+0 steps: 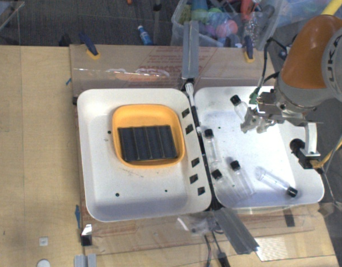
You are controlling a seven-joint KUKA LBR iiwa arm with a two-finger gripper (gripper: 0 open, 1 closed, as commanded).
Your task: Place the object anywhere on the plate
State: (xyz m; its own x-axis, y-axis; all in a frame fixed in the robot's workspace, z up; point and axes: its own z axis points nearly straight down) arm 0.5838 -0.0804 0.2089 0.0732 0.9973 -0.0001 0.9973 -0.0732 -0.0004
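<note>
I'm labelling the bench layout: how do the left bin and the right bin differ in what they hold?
The left bin holds an orange plate with a dark ribbed block on it; the right bin holds several small clear vials with black caps, like one near its front. The gripper hangs over the right bin, not the left. Both are shallow, white and side by side.

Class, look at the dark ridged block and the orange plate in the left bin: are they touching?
Touching. The camera view shows the dark ridged block lying flat inside the orange plate, its edges bordered by the plate's rim on all sides.
</note>
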